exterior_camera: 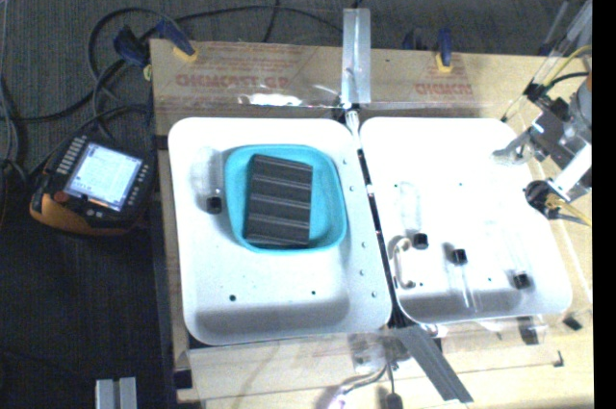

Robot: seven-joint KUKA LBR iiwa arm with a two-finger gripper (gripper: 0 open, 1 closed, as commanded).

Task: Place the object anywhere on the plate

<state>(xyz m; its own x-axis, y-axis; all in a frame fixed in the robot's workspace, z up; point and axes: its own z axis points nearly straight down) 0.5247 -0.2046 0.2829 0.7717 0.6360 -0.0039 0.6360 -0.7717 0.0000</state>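
A: Where's the obj?
B: Dark grey ribbed block [279, 199], lying flat on the turquoise plate [332, 205], roughly centred; plate sits in the left bin [274, 301], upper-middle area; block's long side runs approx 12 to 6 o'clock, tilted a touch.
A: Anything else in that bin?
B: Small black bit [214, 202] at the plate's 9 o'clock, just beside its rim; a pale, whitish thing [202, 174] at approx 10 o'clock, too blurred to name.
A: Gripper?
B: Gripper [558, 168] at the right bin's [452, 157] 3 o'clock edge, well apart from the plate; nothing seen betw. the fingers; open or closed, can't tell.
A: Right bin?
B: Clear fittings w/ small black pieces [458, 255] twd 6 o'clock.
A: Off the bench?
B: Handheld controller [96, 181], screen lit, on the floor at 9 o'clock.
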